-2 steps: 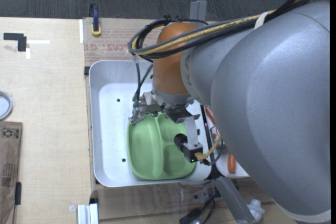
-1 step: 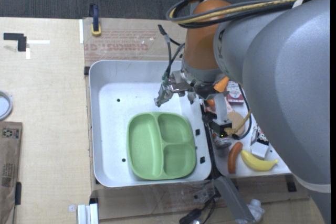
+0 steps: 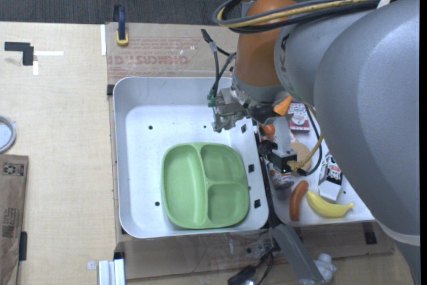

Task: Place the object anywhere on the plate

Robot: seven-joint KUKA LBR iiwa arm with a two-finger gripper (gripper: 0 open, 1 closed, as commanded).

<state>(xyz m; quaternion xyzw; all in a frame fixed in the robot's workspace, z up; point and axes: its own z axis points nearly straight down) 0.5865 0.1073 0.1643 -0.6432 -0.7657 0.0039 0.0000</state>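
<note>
Hand over the left bin, near the plate, with no visible load.

The hand (image 3: 223,118) hangs just above the green plate (image 3: 205,185); whether it is open, closed, or holding something I cannot tell. A banana (image 3: 328,205), a sausage (image 3: 297,199) and other items lie in the bin to its right. If empty, the next move calls for a pick there.

The arm (image 3: 353,77) is a thick, smooth grey tube with a glossy orange band (image 3: 261,43) above the wrist. Black and yellowish cables (image 3: 293,8) loop over the band, and thin dark wires run down to a small metallic gripper (image 3: 225,115).
</note>
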